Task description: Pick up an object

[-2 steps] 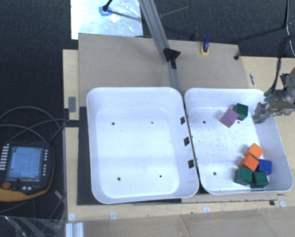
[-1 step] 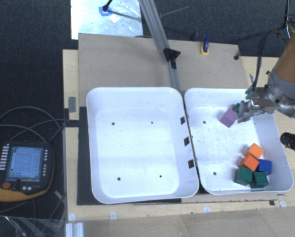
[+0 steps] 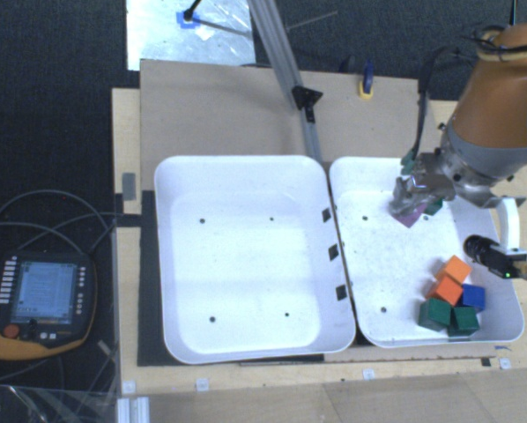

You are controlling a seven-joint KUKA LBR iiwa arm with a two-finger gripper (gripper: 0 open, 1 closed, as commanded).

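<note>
My gripper [image 3: 411,203] hangs over the far part of the right bin [image 3: 378,263], near its middle. A small purple block [image 3: 408,218] sits between the fingertips, and the gripper is shut on it. A teal piece [image 3: 434,208] shows just to the right of the fingers, touching or very close to them; I cannot tell if it is held. The grey arm with its orange band [image 3: 501,77] comes in from the upper right.
A pile of blocks lies in the right bin's near right corner: two orange [image 3: 451,278], one blue [image 3: 473,298], two green [image 3: 449,315]. The left bin [image 3: 246,254] lies beside it. A black fixture [image 3: 488,252] overhangs the right rim.
</note>
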